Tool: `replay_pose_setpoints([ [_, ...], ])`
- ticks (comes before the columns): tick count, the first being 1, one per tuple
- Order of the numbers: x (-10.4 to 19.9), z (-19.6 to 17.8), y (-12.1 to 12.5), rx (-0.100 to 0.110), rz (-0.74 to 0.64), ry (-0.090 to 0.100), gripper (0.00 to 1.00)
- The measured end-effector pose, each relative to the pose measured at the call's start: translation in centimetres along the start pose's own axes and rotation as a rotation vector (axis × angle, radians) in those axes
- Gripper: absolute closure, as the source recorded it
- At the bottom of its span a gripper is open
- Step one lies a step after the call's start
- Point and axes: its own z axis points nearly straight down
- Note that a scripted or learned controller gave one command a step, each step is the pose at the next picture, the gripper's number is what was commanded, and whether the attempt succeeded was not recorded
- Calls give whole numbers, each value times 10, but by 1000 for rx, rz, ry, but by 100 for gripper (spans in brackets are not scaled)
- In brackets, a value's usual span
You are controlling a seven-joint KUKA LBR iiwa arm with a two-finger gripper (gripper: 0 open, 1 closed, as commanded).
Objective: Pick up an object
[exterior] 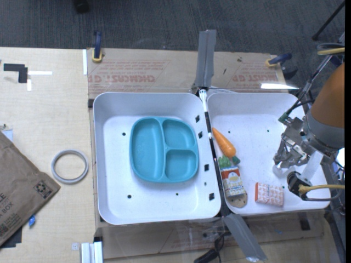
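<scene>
End effector [286,156] over right white bin [258,106]; grip state unreadable. Nearest: small red-and-white packet [269,194]. Descend squarely, straddle its short sides.

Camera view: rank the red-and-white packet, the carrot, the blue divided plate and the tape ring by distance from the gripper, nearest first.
From the gripper, over the right bin's right side:
1. Red-and-white packet, right bin, just below and left of the gripper.
2. Carrot, against the right bin's left wall.
3. Blue divided plate, in the middle of the left bin.
4. Tape ring, on the bench left of both bins.
</scene>
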Motion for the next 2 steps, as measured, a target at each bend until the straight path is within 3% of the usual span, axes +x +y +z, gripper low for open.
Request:
replay_pose_setpoints([
  [1,-25,4,21,-1,-96,1,100],
  [2,13,18,-9,-2,-235,2,100],
])
